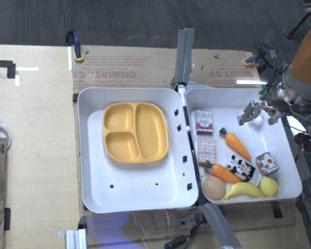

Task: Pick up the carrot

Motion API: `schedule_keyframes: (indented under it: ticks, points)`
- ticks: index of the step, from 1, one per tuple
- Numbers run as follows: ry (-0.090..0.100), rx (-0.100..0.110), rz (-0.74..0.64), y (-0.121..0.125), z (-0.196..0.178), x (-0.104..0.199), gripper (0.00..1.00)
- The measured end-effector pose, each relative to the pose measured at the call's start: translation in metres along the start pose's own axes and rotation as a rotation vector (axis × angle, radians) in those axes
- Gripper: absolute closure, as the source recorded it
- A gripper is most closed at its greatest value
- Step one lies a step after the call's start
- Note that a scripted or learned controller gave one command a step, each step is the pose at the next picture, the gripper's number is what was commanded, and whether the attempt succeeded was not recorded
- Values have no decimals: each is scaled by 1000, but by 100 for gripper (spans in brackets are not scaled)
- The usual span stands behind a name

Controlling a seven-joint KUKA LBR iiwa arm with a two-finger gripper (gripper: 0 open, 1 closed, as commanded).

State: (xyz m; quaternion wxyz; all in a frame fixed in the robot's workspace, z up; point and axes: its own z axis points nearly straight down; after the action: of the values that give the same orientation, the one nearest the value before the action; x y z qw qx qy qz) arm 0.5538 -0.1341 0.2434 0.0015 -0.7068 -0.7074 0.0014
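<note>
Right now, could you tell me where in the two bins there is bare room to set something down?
The left bin is bare along its front strip, below the yellow tray. In the right bin, the back strip between the upper card box and the gripper is free. Its front is crowded: two carrots, a banana, a lemon, a can.

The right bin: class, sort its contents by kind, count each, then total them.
Carrots: 2
Small cartons: 2
Banana: 1
Lemon: 1
Round bun: 1
Can: 1
Black-and-white carton: 1
Total: 9
</note>
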Motion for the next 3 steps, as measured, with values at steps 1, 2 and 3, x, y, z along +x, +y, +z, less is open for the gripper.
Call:
schedule_keyframes:
  ticks: [1, 2, 3]
  points:
    - [0, -3, 63, -31, 152, 22, 0]
    - [-1, -3, -44, 47, 102, 42, 0]
    - [-2, -4, -316, 61, 111, -44, 0]
